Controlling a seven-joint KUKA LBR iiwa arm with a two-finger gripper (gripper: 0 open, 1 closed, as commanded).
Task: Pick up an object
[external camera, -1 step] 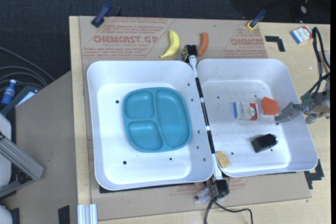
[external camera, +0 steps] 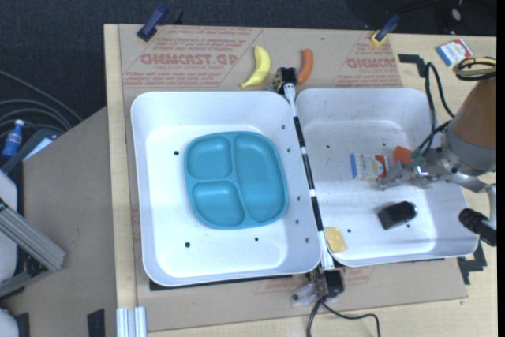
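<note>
In the right bin: I have the end effector [external camera: 392, 174] low at about 3 o'clock of the bin floor, arm [external camera: 473, 130] coming in from the right.
End effector state: I cannot tell; tip blurs into a small carton.
Small carton: white-blue-red pack [external camera: 368, 166] near bin centre, touching or just under the tip.
Black object: dark block [external camera: 396, 214] at 5 o'clock of the tip, near, flat on the floor.
Yellow piece: [external camera: 335, 240] at 7 o'clock corner of the right bin [external camera: 347, 102].
Left bin: [external camera: 158, 114] carries a blue divided plate [external camera: 235, 179].
Worktop: [external camera: 197, 51] banana [external camera: 257, 67] and orange carrot-like toy [external camera: 304, 65] at 12 o'clock, outside the bins.
Progress: I judge reach done, nothing lifted; grasp and lift left.
</note>
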